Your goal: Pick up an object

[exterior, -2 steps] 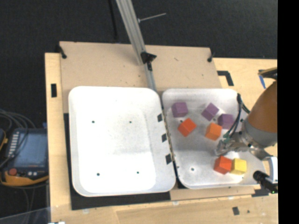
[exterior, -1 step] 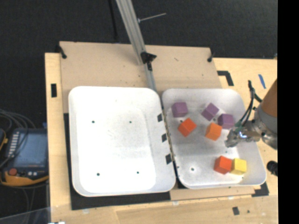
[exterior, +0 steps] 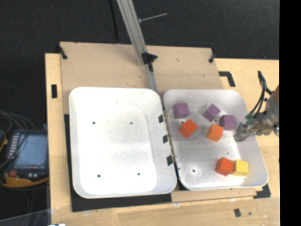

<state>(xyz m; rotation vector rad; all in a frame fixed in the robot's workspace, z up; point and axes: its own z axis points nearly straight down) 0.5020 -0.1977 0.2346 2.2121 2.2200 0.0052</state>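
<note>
Just left of tool [exterior: 242,132], purple block [exterior: 228,121]

- A pale wooden bench [exterior: 56,126] stands on a dark, almost black floor [exterior: 47,18].
- A tan board [exterior: 103,65] lies across the back part of the bench, with small black brackets at its corners.
- A grey metal pole [exterior: 134,29] slants from the top of the view down to the board.
- At the left edge, a handheld control screen [exterior: 26,154] with an orange base sits beside dark cables [exterior: 14,119].
- Light falls evenly, without strong shadows.
</note>
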